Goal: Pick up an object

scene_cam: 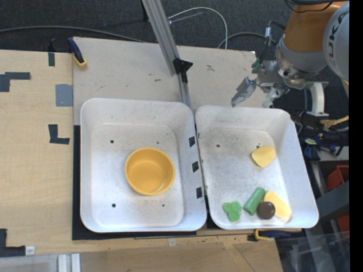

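End effector [256, 93] hangs above the far edge of the right bin [295, 135], spread wide, two fingers apart, nothing between them. Arm comes in from the counter's far right corner, orange band high above the wrist, wrist tipped so the fingers slant down toward the bin.

Candidates, all in the right bin: yellow wedge [264, 156] alone near the right wall, mid-length. At the near edge a tight cluster: green leafy piece [231, 210], green cylinder [254, 200], brown ball [265, 209], yellow block [279, 205]. Cylinder, ball and block look to be touching. Left bin [91, 152] carries a yellow bowl [150, 170] at its middle.

Judgement: step in hand is the approach, nothing gripped yet. The wedge seems the cleanest pick: nearest, free on all sides. Best to centre over it, square the fingers across its narrow span, drop straight, close low. The cluster risks nudging neighbours or pinching two things at once; the bowl would need a rim grip.
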